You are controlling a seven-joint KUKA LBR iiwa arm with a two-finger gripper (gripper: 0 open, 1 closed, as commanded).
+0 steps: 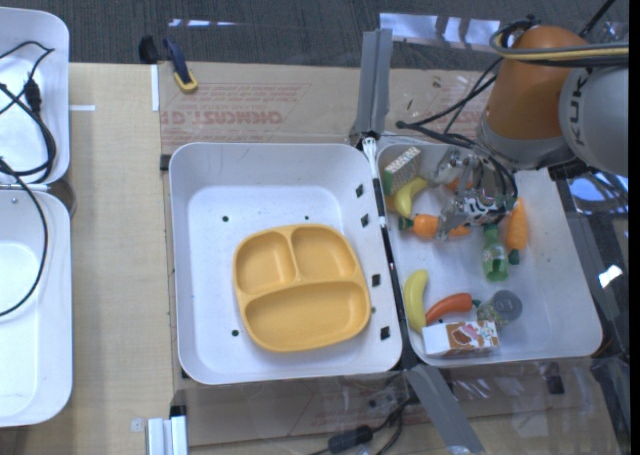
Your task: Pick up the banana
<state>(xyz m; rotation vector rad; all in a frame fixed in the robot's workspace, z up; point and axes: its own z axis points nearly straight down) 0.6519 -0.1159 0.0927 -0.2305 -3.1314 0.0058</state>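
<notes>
The banana (415, 299) is small and yellow. It lies lengthwise by the left wall of the right bin (560, 343), in its front half. My gripper (468, 201) hangs over the back half of that bin, well behind the banana and to its right, among several toy foods. Nothing shows clearly in its grasp. The orange-banded wrist (535, 83) rises behind it.
Around the gripper lie a yellow-green curved fruit (407, 195), an orange ball (425, 226), a carrot (516, 226) and a green bottle (494, 253). A red pepper (448, 306), a grey disc (506, 305) and a small box (462, 337) sit near the banana. The left bin (200, 243) holds a yellow divided plate (300, 286).
</notes>
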